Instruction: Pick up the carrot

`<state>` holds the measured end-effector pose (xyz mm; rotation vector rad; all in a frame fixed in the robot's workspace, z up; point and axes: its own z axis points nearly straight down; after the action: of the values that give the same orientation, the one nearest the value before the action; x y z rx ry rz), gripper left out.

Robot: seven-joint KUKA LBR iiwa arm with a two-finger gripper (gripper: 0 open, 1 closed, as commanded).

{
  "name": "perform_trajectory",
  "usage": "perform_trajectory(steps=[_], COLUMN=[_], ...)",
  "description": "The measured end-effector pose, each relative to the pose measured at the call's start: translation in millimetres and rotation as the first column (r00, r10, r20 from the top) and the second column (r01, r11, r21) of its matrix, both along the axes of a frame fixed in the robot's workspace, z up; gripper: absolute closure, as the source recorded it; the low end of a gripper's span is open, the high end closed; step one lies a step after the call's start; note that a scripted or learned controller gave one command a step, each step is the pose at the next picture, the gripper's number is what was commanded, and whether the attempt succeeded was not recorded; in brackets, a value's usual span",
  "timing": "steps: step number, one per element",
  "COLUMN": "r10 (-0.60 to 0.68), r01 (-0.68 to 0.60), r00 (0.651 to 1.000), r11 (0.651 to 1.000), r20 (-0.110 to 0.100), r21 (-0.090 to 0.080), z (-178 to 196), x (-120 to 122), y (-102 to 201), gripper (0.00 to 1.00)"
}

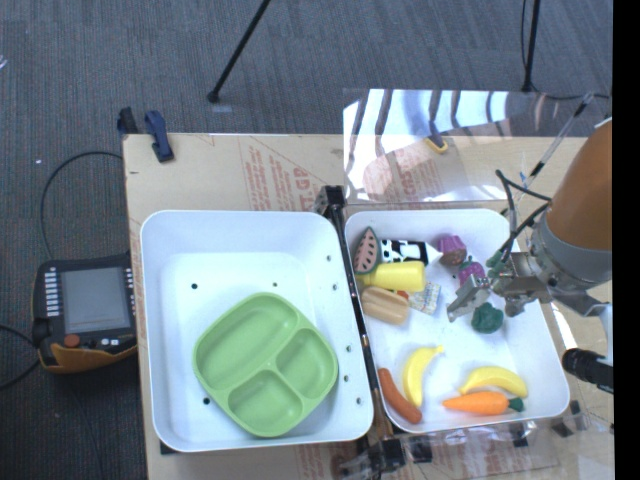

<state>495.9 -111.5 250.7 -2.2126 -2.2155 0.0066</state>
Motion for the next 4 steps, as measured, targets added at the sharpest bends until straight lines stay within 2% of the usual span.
perform_trajectory(steps=[1, 2, 3, 4], r10=[-0.020, 0.241, 0.399, 0.354], r01=[0.020, -0.241, -0.399, -0.354], r00=[1.000, 0.971, 0.917, 0.935], r11=[1.000, 0.971, 0.917, 0.935], r20=[0.005, 0.002, 0.009, 0.011], r21=[0.001, 0.004, 0.000, 0.002], z=[-140.5, -164.8, -163.9, -99.9], x=[-20.0, -21.6, -20.3, -6.2], y=[-11.3, -33.8, -86.7, 28.7], gripper=[0.00, 0.00, 0.00, 0.00])
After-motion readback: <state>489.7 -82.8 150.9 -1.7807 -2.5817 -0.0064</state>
